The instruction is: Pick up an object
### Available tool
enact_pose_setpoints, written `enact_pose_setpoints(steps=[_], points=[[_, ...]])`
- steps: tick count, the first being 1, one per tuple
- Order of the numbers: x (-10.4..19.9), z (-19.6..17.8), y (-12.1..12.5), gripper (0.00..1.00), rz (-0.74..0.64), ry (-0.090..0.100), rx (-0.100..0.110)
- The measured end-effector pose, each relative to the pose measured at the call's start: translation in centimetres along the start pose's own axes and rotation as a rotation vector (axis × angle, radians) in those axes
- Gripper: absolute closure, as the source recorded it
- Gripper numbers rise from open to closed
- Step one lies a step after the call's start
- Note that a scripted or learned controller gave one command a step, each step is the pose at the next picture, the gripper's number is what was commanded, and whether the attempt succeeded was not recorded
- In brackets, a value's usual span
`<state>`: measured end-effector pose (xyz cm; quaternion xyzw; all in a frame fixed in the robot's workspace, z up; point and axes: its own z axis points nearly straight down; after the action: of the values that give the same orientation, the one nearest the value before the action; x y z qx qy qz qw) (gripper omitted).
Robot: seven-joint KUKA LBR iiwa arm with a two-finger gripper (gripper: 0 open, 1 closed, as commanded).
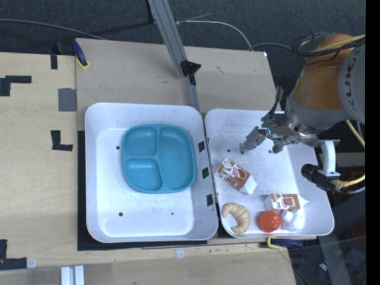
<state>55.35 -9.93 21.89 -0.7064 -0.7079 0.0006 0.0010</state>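
In the right bin (pixel 309 177) lie a brown and white snack packet (pixel 235 176), a croissant (pixel 238 217), a red ball (pixel 269 221) and a small white and orange carton (pixel 285 202). My gripper (pixel 261 147) hangs over the upper middle of this bin, up and to the right of the snack packet. Its fingers are spread open and nothing is between them. One fingertip (pixel 246 146) points toward the bin's left side.
The left bin (pixel 101 218) holds a blue divided plate (pixel 158 158). A grey metal post (pixel 172 34) slants down to the gap between the bins. The arm's orange band (pixel 323 70) and cables sit at the right edge.
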Motion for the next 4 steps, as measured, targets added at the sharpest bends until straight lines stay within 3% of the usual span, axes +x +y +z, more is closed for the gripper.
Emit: enact_pose_setpoints(steps=[1,2,3,4], points=[[0.0,0.0,0.0,0.00,0.000,0.000,0.000],[0.8,6.0,0.3,0.00,0.000,0.000,0.006],[0.1,10.8,0.9,0.00,-0.001,0.003,-0.008],[0.0,10.9,1.4,0.00,0.001,-0.001,-0.022]])
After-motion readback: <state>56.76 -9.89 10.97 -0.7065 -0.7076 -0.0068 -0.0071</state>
